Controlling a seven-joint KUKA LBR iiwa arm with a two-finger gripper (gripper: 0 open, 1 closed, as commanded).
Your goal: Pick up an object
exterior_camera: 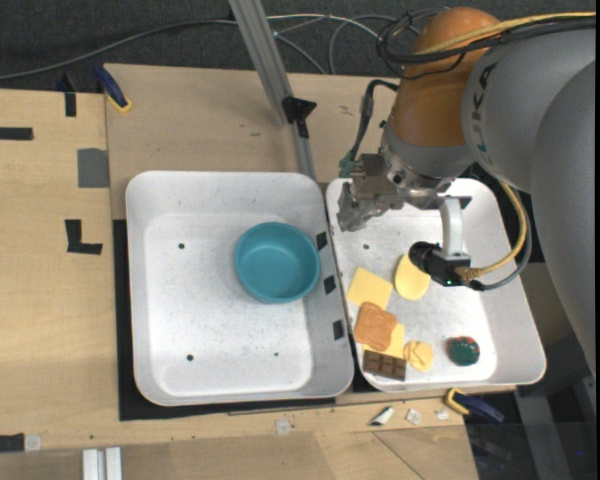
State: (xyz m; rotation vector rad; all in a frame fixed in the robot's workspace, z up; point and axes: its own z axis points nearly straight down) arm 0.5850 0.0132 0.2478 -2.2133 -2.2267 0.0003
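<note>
Camera view shows you the claw (358,208) low over the right bin's (510,363) far-left corner; whether it's clenched you cannot tell. Food toys (378,326) lie nearer; a teal bowl (276,261) sits in the left bin (170,268).

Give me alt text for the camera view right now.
The gripper hangs over the far left corner of the right bin, above yellow cheese-like slices, a waffle, a chocolate piece and a small dark green item. The left bin holds a teal bowl.
</note>
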